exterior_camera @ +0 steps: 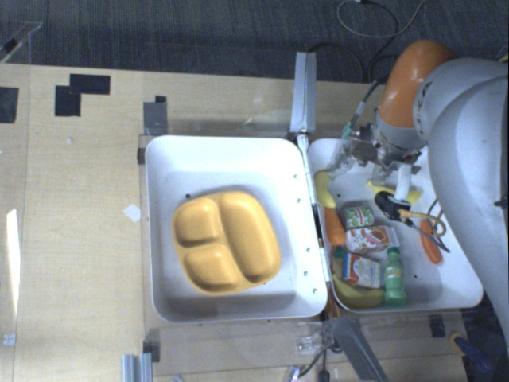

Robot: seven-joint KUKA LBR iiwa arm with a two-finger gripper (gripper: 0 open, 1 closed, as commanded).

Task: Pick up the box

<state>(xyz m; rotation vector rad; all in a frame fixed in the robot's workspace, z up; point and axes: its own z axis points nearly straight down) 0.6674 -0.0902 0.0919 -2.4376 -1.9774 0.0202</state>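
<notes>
Two small printed boxes lie in the right bin. One box is white and red and sits mid-bin. The other box lies just in front of it, beside a green bottle. My gripper hangs over the back of the right bin, behind the boxes and apart from them. The grey arm with its orange band comes in from the upper right and covers the bin's right side.
The right bin also holds a small green-labelled pack, an orange carrot, a yellow banana at the front, a yellow piece by the left wall and an orange tool. A yellow divided plate lies in the left bin.
</notes>
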